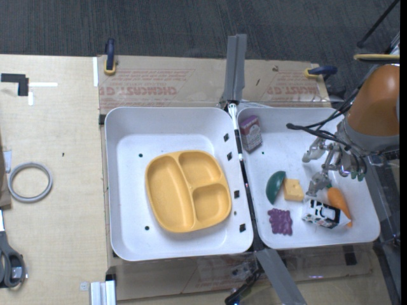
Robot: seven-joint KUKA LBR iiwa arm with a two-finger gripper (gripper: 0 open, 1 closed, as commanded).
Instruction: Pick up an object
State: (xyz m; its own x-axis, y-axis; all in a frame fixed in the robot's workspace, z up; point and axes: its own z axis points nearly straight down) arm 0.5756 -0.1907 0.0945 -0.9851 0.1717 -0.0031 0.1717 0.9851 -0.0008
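The right bin holds several small objects. An orange carrot-shaped piece lies beside a black-and-white item near the bin's right side. A yellow block, a green piece, a purple grape bunch and a dark purple can lie further left. My gripper hangs just above the carrot piece and the black-and-white item, open, with nothing between its fingers.
The left bin holds a yellow divided plate. A grey tape ring and scissors lie on the bench at far left. A divider separates the bins. Cables trail from the arm over the right bin.
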